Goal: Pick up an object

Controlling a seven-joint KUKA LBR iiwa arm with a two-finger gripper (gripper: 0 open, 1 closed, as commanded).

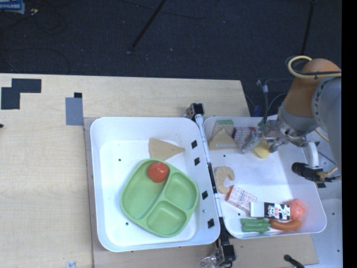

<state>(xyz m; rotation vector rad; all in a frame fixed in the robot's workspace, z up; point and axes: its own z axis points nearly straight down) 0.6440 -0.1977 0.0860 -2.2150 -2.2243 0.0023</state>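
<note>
The end effector (257, 143) is low in the right bin (304, 197), near its far wall, with a small yellow piece (261, 151) right at its tip; whether its fingers are spread or closed cannot be told here, nor whether the piece sits between them. That yellow piece looks the likely target: it lies just below and touching or nearly touching the tip, beside a grey packet (244, 135) and a tan wedge (223, 137) to its left. To do this step well, the tool should centre over the yellow piece alone, keep clear of the packet and the bin wall, close squarely, then lift straight up and confirm the piece rises with it. Crowding by the neighbours could spoil the grip or drag a second thing along. Other candidates lie well apart toward the near edge: a red carton (241, 197), a black-and-white box (271, 210), a green pod (255, 224). The left bin (106, 149) holds a green tray (167, 202) with a red ball (158, 172).
</note>
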